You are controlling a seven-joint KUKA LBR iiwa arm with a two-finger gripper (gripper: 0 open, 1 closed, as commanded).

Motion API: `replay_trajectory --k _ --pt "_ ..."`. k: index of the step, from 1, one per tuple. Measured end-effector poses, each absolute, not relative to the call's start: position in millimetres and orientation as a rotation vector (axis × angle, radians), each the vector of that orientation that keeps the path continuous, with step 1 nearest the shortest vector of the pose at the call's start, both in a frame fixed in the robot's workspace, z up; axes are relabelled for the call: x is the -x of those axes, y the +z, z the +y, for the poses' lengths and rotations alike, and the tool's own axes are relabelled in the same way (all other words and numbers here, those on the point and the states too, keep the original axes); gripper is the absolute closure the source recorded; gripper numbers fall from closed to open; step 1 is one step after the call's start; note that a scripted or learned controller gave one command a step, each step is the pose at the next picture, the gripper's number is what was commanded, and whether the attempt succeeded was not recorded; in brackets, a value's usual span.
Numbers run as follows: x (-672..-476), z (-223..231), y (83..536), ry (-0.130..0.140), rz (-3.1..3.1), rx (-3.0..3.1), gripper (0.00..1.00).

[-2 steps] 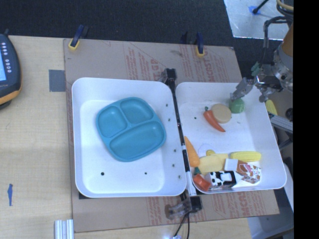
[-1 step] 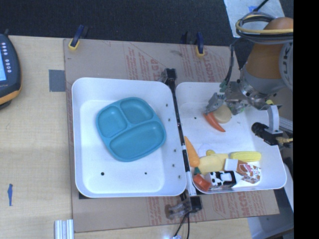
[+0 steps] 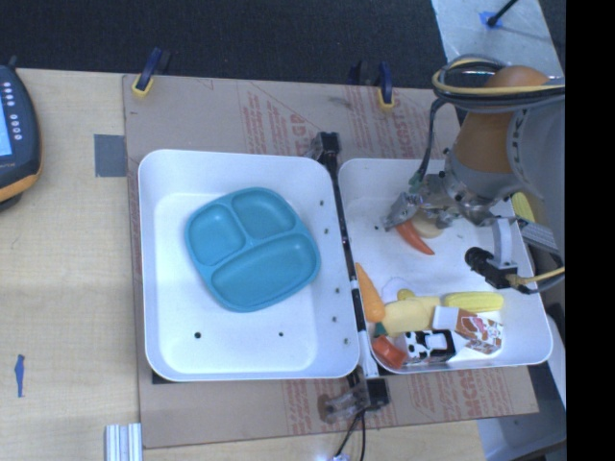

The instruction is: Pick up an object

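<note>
Overhead view of a bench with two shallow white bins side by side. Left bin (image 3: pixel 163 344) holds a blue divided plate (image 3: pixel 252 248) lying flat near its middle. Right bin (image 3: pixel 538 349) holds a jumble of toy food: an orange-red chilli-like piece (image 3: pixel 416 238) near the upper middle, a carrot (image 3: pixel 369 294) along the left wall, a yellow block (image 3: pixel 411 310), a corn cob (image 3: pixel 471 302), a black-and-white cow-patterned item (image 3: pixel 427 345), a red piece (image 3: pixel 387 352) in the near corner, and a patterned packet (image 3: pixel 482 332).

Grey arm with its orange band (image 3: pixel 485 142) reaches in from the right and sits low over the upper part of the right bin. Gripper (image 3: pixel 415 209) is at the top end of the chilli-like piece, possibly touching it, but the wrist hides the tips, so how wide the tool stands and whether it has hold of anything cannot be told.

Judged from this pose, the likely target is that chilli-like piece. Risks: the piece is slim and tapered, so a grip near its end could let it pivot or slip out on lifting; an off-centre close could simply nudge it across the smooth bin floor.
</note>
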State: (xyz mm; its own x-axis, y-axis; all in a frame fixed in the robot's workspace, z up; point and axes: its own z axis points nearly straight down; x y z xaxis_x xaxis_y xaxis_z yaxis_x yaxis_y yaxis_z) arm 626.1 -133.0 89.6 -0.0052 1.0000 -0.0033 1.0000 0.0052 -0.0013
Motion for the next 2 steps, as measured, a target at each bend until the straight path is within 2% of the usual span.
replay_trajectory --k 1,2 --pt "-628.5 -134 108 0.003 2.222 -2.210 1.00" --pt "-599.5 -59 197 0.005 2.233 -2.210 1.00"
